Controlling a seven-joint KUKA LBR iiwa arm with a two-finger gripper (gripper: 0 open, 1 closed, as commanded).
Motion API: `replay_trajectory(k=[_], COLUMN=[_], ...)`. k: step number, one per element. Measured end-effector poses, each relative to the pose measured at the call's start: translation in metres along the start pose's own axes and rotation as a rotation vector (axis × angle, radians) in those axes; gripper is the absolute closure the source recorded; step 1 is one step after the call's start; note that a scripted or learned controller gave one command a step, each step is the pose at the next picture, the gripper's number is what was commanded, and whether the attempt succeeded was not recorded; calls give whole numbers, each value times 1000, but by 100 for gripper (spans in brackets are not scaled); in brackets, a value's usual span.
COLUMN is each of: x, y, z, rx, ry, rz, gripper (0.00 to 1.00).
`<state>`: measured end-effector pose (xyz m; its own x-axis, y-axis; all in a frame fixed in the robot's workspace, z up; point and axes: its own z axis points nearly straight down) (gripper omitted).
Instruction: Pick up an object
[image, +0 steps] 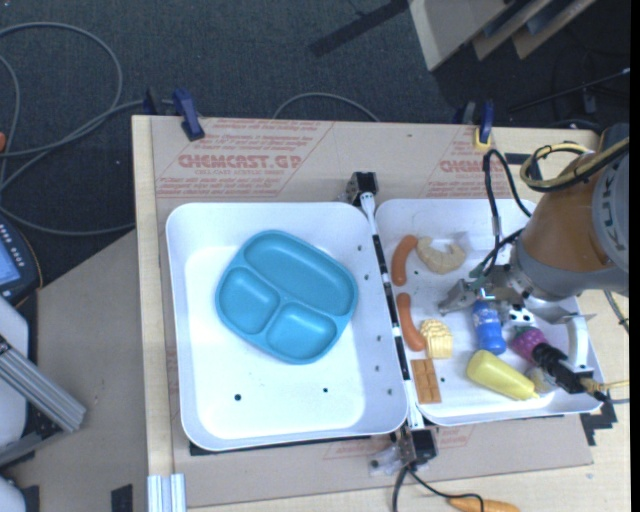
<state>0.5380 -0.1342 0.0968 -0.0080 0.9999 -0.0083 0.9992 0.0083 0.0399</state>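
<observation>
Blue bottle (488, 330), small with white label, under jaws (478, 297).

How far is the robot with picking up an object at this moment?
Done: the arm has reached over the right bin, and the pincer sits low among the toys, just above the blue bottle. In hand: nothing visibly gripped. Left: grasping and lifting; the yellow toy and the sausages lie on the bin floor.

Open floor lies around the blue plate (287, 296) in the left bin (200, 400). The right bin (440, 412) is crowded; hot dogs (403, 258) line its left wall.
</observation>
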Motion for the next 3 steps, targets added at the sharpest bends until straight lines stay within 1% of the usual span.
replay_trajectory(k=[1, 2, 3], x=[-23, -18, -31], y=[-32, -46, 1], z=[-1, -1, -1], rx=[-1, -3, 32], ry=[-4, -8, 28], rz=[1, 1, -1], gripper=[0, 0, 0])
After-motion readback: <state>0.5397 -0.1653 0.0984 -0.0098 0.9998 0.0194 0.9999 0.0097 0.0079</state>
